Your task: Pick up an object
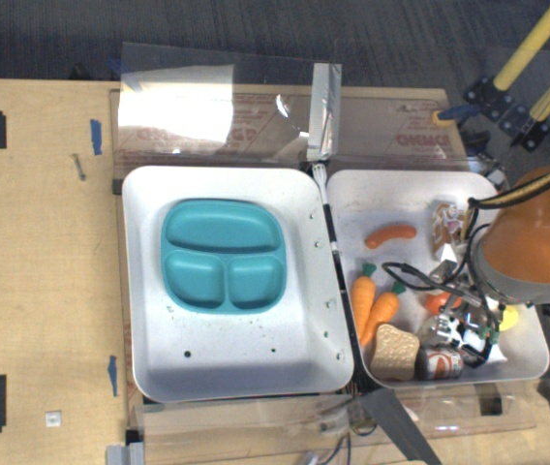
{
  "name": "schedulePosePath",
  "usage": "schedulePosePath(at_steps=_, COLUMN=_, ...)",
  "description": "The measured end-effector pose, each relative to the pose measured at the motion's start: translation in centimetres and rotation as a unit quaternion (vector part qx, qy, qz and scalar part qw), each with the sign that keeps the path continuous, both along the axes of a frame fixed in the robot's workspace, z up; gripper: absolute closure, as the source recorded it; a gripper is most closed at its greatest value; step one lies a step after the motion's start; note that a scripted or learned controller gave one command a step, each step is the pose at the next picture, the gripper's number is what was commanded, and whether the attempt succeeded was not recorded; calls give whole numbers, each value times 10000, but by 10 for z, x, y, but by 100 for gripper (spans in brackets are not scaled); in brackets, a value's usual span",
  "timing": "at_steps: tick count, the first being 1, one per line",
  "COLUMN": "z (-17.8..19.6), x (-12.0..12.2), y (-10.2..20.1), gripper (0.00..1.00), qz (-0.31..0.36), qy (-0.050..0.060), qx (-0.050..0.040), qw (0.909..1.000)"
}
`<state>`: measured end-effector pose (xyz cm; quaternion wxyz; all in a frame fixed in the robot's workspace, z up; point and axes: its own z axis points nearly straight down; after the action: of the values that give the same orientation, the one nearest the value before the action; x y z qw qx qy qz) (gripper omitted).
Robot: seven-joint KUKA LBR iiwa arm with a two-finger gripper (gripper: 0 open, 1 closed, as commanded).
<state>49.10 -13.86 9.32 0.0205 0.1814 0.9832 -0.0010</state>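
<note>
The arm [536, 245] is cut off by the picture's right edge and hides the right bin's [391, 197] right rim. The gripper [459, 327] is lost among cables, its state unclear, and hides small items near the bin's front edge.

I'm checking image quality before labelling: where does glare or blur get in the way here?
Camera view: strong glare whitens the clear panel behind the left bin; the teal tray is sharp; the tool sits in cable clutter, hard to resolve.

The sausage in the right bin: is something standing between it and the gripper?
Nothing visible blocks it. The sausage lies alone on bare bin floor, apart from the carrots below it. The gripper is low in the right bin, among clutter.
</note>
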Motion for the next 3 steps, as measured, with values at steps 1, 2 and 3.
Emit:
schedulePosePath(at_steps=1, z=-5, x=96, y=-57, gripper=0, qz=-107, qy=146, qx=38, qw=9998)
schedulePosePath(at_steps=2, z=-5, x=51, y=-71, gripper=0, qz=-264, qy=162, qx=67, qw=9995)
schedulePosePath(at_steps=3, z=8, x=55, y=-71, gripper=100, qz=-256, qy=102, qx=42, qw=9996)
